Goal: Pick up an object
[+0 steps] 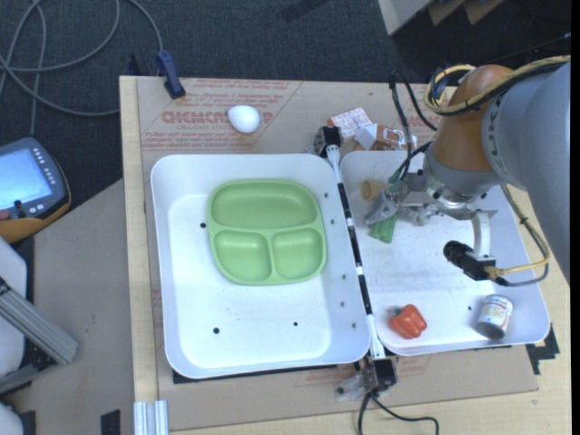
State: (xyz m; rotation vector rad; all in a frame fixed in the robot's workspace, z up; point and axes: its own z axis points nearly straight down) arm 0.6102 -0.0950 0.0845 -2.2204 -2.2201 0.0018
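Setting: a bench topped with brown printed cardboard bears two shallow white bins side by side, seen from above at a slant.
Arm: the grey KUKA arm, with its orange band above the wrist, reaches in from the right and bends down over the far half of the right bin.
Gripper: the gripper sits low near the right bin's left wall; whether it is open or closed cannot be told from this angle.
Green object: a small green object lies on the right bin's floor, just beside the gripper on its near side; whether the two touch cannot be told, and nothing shows it as held.
Other items in the right bin: an orange-red toy pepper rests near the front edge, a small can lies at the front right corner, well apart from the gripper, and a tan piece lies just beyond the gripper, near the left wall.
Left bin: the left bin holds a pale green divided plate, set flat toward its far side.
Outside the bins: a white egg rests on the cardboard beyond the left bin; crumpled snack packets lie beyond the seam between the bins; a blue clamp grips the bench's far left corner.
Surroundings: a handheld screen glows at the left edge, and grey cable loops across the dark floor.
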